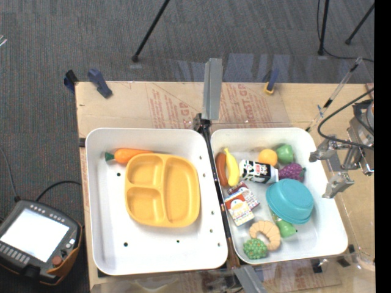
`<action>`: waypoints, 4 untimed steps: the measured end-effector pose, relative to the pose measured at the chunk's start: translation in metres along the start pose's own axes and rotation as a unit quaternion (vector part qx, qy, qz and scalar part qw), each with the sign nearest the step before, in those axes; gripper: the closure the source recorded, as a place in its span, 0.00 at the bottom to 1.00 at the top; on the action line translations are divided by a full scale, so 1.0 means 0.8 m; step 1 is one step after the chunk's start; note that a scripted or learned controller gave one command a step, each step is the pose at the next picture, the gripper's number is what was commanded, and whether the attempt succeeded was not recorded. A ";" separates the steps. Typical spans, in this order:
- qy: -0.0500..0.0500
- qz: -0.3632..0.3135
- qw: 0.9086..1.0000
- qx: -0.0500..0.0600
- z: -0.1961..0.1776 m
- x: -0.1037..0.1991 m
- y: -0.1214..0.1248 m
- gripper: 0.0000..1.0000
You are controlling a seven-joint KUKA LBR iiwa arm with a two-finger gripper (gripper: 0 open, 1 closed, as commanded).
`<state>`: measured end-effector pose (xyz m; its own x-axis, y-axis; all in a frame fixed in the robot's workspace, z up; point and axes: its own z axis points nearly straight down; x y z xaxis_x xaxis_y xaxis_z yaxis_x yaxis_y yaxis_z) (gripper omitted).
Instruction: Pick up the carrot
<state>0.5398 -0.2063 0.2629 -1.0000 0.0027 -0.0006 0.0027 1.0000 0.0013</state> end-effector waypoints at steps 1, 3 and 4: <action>-0.011 -0.108 0.994 0.004 0.166 0.013 0.011 0.00; -0.010 0.174 0.985 0.002 0.211 0.073 0.152 0.00; -0.006 0.172 0.985 0.001 0.199 0.074 0.153 1.00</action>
